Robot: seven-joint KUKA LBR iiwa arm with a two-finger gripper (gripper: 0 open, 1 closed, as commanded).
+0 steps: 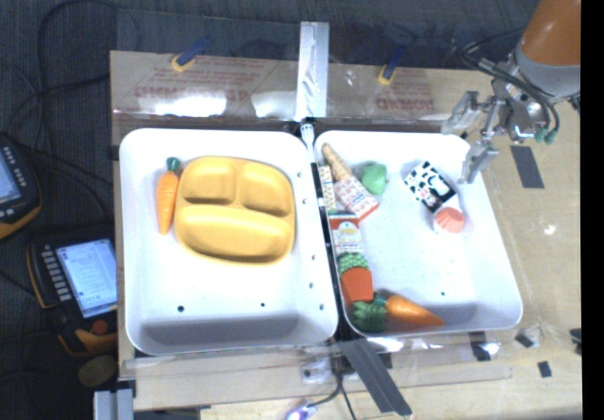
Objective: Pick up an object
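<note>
My gripper (470, 139) hangs over the far right corner of the right bin (491, 267), above its rim, open with nothing between its fingers. Closest to it lie a black-and-white spotted box (428, 184) and a small pink-red piece (450, 219), both down and to its left. Along the bin's left wall sit a cone-shaped toy (334, 163), a green lump (374, 176), a printed carton (347, 237) and an orange-and-green block (356, 281). A carrot (411, 311) with a dark green piece (369, 313) rests at the front edge.
The left bin (151, 314) holds a yellow divided tray (236, 209) and a small carrot (167, 197) by its left wall. A ridge (321, 248) separates the two bins. Clamps and a clear sheet line the bench's far side.
</note>
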